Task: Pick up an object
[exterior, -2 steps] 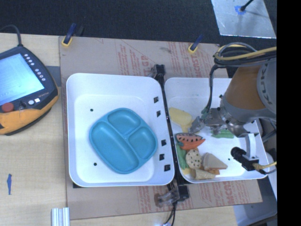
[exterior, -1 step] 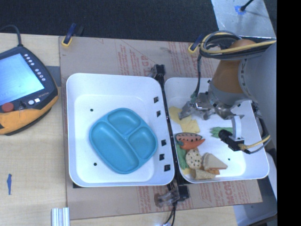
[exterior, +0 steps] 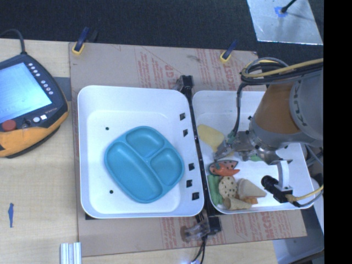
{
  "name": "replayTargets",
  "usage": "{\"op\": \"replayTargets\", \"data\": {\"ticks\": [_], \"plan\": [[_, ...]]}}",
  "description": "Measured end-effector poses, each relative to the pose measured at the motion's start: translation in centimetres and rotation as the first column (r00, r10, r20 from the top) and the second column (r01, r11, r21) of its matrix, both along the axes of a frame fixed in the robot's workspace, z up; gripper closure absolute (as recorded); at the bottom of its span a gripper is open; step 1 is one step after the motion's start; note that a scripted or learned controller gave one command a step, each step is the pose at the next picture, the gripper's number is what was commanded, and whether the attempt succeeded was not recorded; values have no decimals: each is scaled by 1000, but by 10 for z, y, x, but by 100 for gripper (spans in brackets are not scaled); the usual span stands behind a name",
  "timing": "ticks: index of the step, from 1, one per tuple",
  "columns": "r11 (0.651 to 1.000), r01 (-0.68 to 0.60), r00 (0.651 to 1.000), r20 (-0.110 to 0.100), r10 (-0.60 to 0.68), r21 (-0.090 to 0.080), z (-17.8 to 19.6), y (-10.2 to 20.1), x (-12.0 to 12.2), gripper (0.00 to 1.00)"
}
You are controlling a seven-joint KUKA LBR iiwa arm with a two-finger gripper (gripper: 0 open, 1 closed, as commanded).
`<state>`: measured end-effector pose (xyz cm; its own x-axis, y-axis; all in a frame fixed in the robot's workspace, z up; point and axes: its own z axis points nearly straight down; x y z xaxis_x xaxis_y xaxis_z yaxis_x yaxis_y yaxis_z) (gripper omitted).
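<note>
You see a thick grey arm (exterior: 308, 100) with a broad orange band (exterior: 278, 111) above the wrist. Yellow and black cables (exterior: 269, 67) loop over it, and a black fitting (exterior: 275, 185) trails a yellow cable below.

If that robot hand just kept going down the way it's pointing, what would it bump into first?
Probably the red-and-orange toy heaped in the right bin, directly below the hand. The yellow piece lies just beside it, and depth is hard to judge from this angle.

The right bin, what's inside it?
The right bin holds a pile of toy food: a pale yellow piece, an orange piece and a spotted cookie. The arm covers much of the bin.
</note>
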<state>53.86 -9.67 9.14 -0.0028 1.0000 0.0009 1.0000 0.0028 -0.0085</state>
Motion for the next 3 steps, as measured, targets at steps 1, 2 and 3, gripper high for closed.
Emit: {"op": "replayTargets", "data": {"ticks": [1,2,3], "plan": [[1000,-1,1000,1,1,0,0,2,-36,0],[1000,-3,1000,10,3,-2,12,0,-33,100],[1000,-11,1000,18,10,3,106,77,13,100]]}}
